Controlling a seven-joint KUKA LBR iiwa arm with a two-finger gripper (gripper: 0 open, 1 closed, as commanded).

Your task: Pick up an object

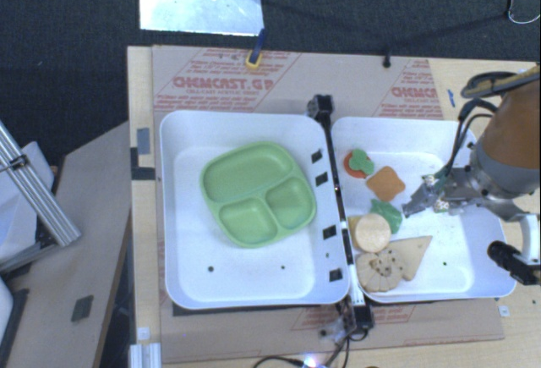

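Two white bins sit side by side on the bench; the left bin [182, 273] holds a green divided tray [256, 193], and the right bin [473, 277] holds the loose pieces the task could take. Nothing is lifted yet, by the look of it: a red and green piece [358, 163], an orange square [385, 184], a green scrap [388, 213], a round tan disc [372, 233] and a tan wedge [396, 261] all lie on the bin floor. The gripper [420, 202] hangs low over the middle of the right bin, just right of the orange square and green scrap; whether its fingers are spread or pressed together I cannot tell, and nothing shows between them. So the whole pick remains. Pieces crowd the bin's left side against the divider [334, 197], while the right and near parts offer open floor.
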